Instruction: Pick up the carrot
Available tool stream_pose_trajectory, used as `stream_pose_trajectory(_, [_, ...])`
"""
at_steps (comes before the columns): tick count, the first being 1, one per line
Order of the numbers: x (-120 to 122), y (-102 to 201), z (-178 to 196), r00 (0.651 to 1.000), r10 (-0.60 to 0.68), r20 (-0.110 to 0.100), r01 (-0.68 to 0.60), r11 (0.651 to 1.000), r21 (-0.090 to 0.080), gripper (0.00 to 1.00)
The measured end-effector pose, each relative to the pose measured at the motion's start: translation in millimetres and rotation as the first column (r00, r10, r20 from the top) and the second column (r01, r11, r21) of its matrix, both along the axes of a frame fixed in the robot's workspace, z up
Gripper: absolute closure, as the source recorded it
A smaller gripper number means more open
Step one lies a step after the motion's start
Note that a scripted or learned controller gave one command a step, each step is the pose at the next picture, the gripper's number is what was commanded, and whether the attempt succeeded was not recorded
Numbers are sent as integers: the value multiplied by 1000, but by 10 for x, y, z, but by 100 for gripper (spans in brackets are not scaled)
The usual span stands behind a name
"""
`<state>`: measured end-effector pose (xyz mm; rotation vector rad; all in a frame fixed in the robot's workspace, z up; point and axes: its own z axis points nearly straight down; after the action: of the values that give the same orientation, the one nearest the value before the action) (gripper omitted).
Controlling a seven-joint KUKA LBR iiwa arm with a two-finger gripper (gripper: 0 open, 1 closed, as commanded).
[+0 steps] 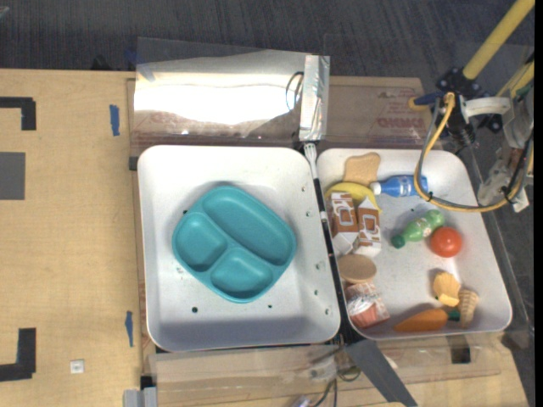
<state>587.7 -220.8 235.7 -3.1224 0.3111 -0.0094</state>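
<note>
Carrot (421, 320) in R bin (490, 253), teal tray (234, 241) L

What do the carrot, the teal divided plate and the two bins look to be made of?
Carrot: probably moulded plastic toy food; an even orange with a soft sheen.
Teal divided plate: likely matte plastic; uniform colour, rounded moulded compartments, no sharp glare.
Bins: seemingly thin white plastic or coated metal; smooth, faintly glossy, with rounded corners. The view cannot settle which.
</note>
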Motion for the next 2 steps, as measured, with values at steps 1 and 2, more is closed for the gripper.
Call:
stream_pose_trajectory(1, [623,19,18,1000,2,-3,-2,1000,2,100])
stream_pose_trajectory(2, [81,89,-653,996,-90,-12,90,996,3,100])
